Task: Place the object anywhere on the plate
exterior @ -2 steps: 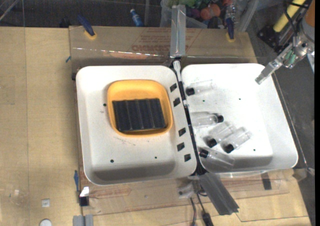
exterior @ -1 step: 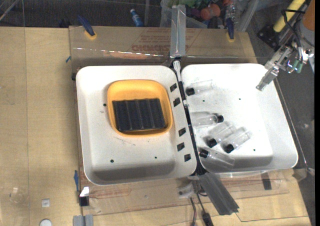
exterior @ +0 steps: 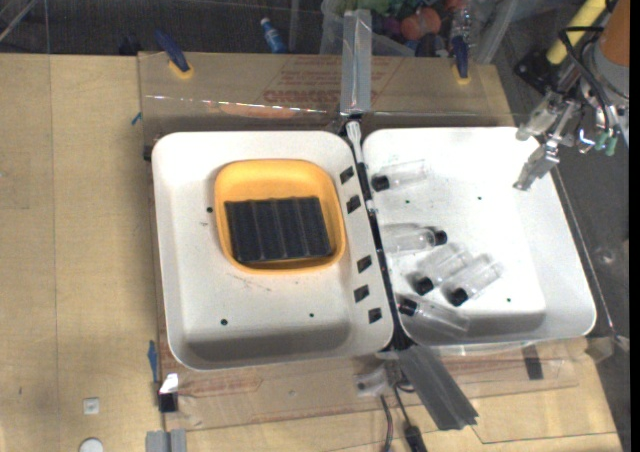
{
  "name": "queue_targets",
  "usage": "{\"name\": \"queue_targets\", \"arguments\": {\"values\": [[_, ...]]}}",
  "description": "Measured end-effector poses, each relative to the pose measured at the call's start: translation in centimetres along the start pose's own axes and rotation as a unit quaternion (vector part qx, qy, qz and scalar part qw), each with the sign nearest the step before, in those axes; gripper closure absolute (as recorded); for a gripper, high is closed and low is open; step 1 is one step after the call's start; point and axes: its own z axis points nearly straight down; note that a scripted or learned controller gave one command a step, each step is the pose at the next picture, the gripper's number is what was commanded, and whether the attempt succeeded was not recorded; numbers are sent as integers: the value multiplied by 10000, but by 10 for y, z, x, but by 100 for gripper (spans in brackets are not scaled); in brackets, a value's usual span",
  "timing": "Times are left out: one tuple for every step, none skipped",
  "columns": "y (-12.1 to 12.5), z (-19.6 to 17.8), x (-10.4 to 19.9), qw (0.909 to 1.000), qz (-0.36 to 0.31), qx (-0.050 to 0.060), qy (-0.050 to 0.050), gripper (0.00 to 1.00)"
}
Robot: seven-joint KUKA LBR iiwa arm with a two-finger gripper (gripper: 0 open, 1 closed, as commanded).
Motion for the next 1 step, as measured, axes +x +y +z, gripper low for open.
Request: {"name": "queue_targets", "arguments": {"values": [[-17,-2,0,9975,-709,1,-3,0]]}}
